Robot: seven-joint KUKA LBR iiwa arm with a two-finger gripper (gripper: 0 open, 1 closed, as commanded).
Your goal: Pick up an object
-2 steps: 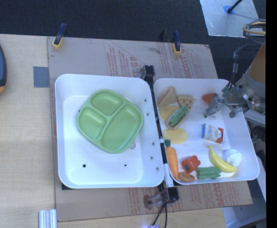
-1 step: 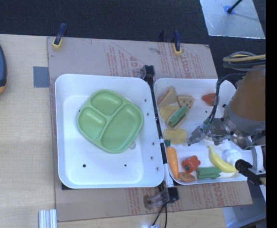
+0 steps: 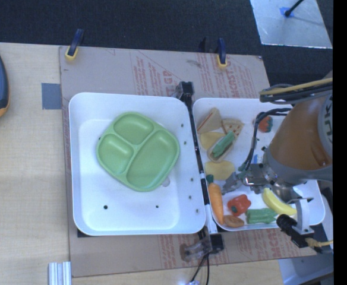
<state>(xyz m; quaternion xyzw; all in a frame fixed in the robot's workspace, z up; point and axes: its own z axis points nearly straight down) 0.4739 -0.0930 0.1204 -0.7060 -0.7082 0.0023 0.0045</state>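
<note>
The gripper [image 3: 252,177] hangs low in the right bin [image 3: 245,104], and I cannot tell how it is set. The toy food lies all around it. The banana [image 3: 278,202] is the closest, just beside the gripper, toward the near edge. Its long side runs slanting away from the gripper. The red pepper [image 3: 240,203] and the carrot [image 3: 216,203] lie a bit farther along.

One fixed camera above the pale wooden bench [image 3: 25,177], looking down at a slant, moderately near, both shallow white bins [image 3: 78,159] in frame.
</note>
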